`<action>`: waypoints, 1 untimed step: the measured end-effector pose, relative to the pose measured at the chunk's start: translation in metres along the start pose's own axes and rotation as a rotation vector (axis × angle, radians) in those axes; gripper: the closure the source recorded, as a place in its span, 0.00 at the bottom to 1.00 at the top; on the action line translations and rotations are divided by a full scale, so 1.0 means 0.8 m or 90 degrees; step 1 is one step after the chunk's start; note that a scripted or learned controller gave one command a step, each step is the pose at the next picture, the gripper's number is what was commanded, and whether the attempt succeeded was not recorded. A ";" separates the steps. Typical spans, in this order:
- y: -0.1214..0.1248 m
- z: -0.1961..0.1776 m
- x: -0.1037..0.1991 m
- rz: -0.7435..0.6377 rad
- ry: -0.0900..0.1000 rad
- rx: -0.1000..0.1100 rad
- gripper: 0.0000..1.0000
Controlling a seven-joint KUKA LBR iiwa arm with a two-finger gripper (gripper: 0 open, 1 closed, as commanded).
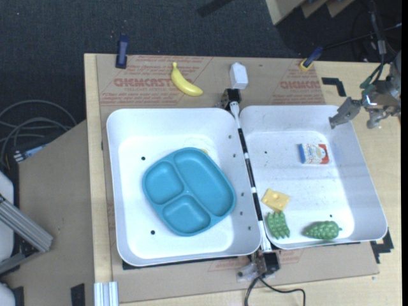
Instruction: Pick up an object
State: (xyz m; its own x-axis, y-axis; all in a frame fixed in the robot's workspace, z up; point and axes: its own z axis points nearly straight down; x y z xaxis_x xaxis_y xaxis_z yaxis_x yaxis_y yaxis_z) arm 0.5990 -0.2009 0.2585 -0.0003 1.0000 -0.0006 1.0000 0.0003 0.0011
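Objects for picking lie in the right bin [357, 171]: a small carton [313, 153], a yellow cheese wedge [275, 200] and two green bunches [278, 224]. Over that bin's far right corner hangs the claw [358, 112], fingers spread, holding nothing. A blue divided plate [187, 190] fills the left bin [127, 139].

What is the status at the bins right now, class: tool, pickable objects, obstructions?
Tool over right bin's far corner, holding nothing. Carton, cheese, two green pieces lying loose. Nothing blocking them.
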 end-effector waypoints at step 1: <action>-0.049 0.107 0.014 0.001 0.001 0.003 0.00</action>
State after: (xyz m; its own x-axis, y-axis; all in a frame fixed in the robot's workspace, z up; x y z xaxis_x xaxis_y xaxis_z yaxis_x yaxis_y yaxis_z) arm 0.5601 -0.1901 0.1731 0.0006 1.0000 0.0011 1.0000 -0.0006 -0.0031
